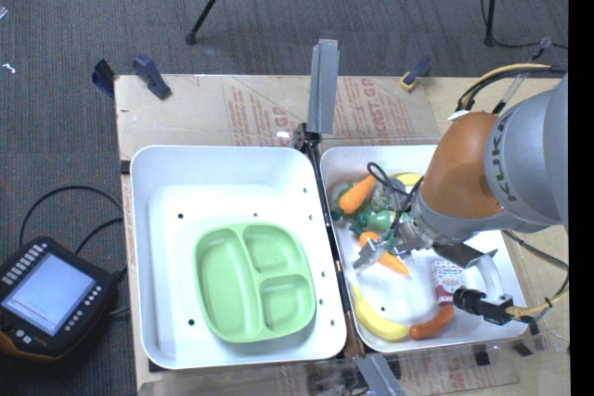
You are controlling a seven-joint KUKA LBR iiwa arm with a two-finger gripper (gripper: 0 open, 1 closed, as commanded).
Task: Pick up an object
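A grey robot arm (pixel 520 162) with an orange band comes in from the right and bends down over the right bin (pixel 371 343). Its gripper (pixel 376 250) hangs low over the middle of this bin, in among the toy food. The two fingers look a little way apart, with their tips just beside a small carrot (pixel 394 262). It is hard to tell if the tips touch the carrot. Nothing can be seen held between the fingers.

The right bin holds many toys. A bigger carrot (pixel 355 195) lies near the top left corner of the bin, tilted. Just below it sits a green toy (pixel 376 220) with leafy bits. A yellow banana (pixel 376 318) lies along the bottom left of the bin, curved. Beside it on the right is a little sausage (pixel 433 322), orange-red. Above the sausage is a small white packet (pixel 447 278) with red on it. A piece of something yellow (pixel 408 179) peeks out near the top of the bin, partly hidden by the arm. A black cable (pixel 385 179) loops above the gripper.

The left bin (pixel 162 172) holds a green plate (pixel 255 281) with three sections. The plate lies flat near the middle of that bin, towards the bottom.

Both bins sit side by side on a brown bench (pixel 223 102). A grey post (pixel 324 88) stands up between the bins at the back. A hand-held screen (pixel 51 292) lies on the floor to the left.
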